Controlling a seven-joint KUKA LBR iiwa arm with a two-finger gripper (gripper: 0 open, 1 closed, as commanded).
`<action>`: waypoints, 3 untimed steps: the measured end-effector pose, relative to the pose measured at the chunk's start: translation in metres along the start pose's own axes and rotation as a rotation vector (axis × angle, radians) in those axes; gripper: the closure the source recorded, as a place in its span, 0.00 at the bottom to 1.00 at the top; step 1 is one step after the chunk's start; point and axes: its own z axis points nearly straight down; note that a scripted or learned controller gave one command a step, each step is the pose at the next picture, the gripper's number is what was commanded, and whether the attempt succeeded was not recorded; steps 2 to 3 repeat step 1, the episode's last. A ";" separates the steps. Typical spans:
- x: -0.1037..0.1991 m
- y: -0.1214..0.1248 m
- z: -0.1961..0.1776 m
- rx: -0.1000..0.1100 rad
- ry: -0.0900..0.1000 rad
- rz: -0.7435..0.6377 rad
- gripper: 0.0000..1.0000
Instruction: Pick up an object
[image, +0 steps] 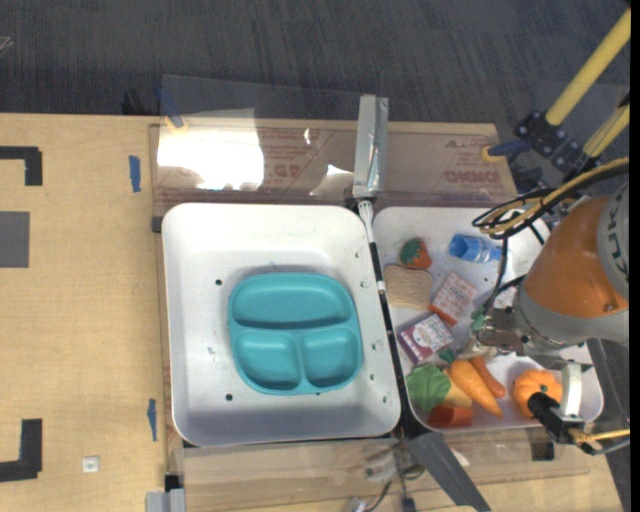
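**Camera view: arm low over the right bin, no grasp confirmed**

Camera view has my arm (580, 270) reaching into the right bin (590, 400), and the tool (492, 330) sits low among the clutter there. I cannot tell how the tool is set, because the wrist hides it.

Just below the tool lies a toy carrot (478, 385), with a green leafy toy (428, 385) beside it, further from the arm. A purple packet (425, 335) is just beside the tool on the side away from the arm, a pink packet (455, 295) just above it, and a blue bottle (470, 248) further up. An orange fruit (535, 385) sits under the wrist. Well beyond the tool, the left bin (190, 300) holds a teal divided tray (295, 330).

I judge this as the descent-and-grasp step. Next I need a firm close on whichever piece is nearest, likely the carrot or a packet, then a straight lift.
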 end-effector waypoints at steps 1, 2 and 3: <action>0.062 0.052 -0.088 0.006 0.005 -0.016 1.00; 0.062 0.052 -0.088 0.006 0.005 -0.016 1.00; 0.062 0.052 -0.088 0.006 0.005 -0.016 1.00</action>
